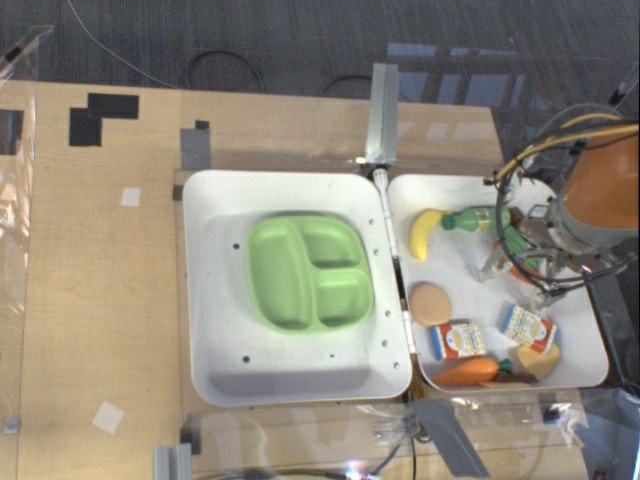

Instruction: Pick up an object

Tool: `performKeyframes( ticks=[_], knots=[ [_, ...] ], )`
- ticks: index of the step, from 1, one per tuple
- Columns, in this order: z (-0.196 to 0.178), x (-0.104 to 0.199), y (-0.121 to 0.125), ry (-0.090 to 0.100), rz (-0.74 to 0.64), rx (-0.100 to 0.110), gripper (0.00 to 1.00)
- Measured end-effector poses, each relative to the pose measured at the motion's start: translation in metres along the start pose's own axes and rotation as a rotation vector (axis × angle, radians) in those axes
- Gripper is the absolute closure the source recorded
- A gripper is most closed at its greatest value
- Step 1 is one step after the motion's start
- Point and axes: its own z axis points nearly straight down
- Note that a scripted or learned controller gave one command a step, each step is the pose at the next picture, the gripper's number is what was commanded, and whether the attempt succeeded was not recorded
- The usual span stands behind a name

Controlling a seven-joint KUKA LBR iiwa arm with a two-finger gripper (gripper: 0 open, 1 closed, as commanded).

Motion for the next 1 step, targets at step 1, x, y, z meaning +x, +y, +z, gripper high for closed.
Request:
performKeyframes(
  ticks=[1],
  knots=[
    [-0.0023,0.0153,0.0579,-0.001,0.087,0.004,0.00]
  ],
)
